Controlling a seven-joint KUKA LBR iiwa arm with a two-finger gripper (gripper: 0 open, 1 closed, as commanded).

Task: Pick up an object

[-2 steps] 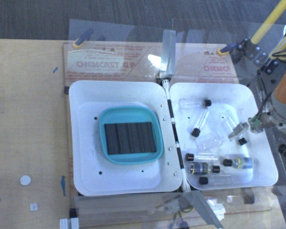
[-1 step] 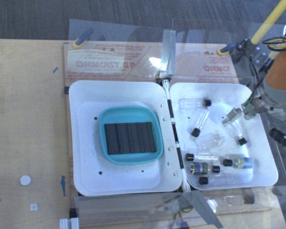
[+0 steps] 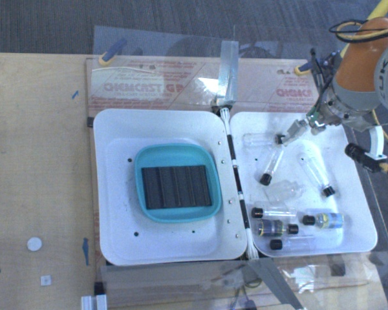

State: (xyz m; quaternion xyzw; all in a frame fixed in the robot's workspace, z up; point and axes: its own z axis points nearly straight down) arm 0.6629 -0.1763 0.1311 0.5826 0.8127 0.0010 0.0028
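- The gripper point(image 3: 296, 129) hangs over the far part of the right bin point(image 3: 359, 192) — whether it is open or closed, I cannot tell.
- Clear vials point(image 3: 271, 166) with black caps lie scattered in that bin, several clustered at its near edge.
- A teal tray point(image 3: 142, 166) sits in the left bin point(image 3: 110, 192), beside the right bin.

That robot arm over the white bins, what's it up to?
It is set to pick up an object. The arm reaches in over the far corner of the right bin, and its gripper sits low among small clear vials with black caps. One vial lies just beside it, others lie along the near side. Nothing can be seen between its fingers. The left bin holds a teal tray with a dark ribbed insert.
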